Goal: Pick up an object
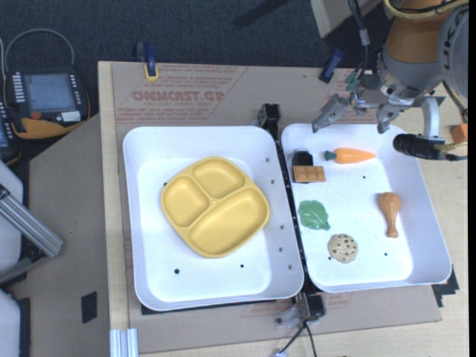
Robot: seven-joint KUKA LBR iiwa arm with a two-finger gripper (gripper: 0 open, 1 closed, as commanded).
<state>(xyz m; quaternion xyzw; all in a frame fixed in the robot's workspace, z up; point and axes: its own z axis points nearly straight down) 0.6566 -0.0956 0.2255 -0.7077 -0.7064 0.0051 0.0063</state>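
Note:
The right bin (pixel 416 199) holds an orange carrot (pixel 349 155), a brown waffle-like cracker (pixel 309 174) with a small black block (pixel 301 158) beside it, a green leaf (pixel 313 215), a speckled cookie (pixel 342 248) and a brown drumstick (pixel 390 212). My gripper (pixel 355 119) hangs over the far rim of the right bin, just beyond the carrot. Its two grey fingers (pixel 326 115) are spread wide and open, with nothing between them.
A yellow divided plate (pixel 216 205) lies in the left bin (pixel 141 199). The arm's grey and orange wrist (pixel 416 43) rises at the top right. A handheld control pendant (pixel 46 99) sits off the bench at the far left.

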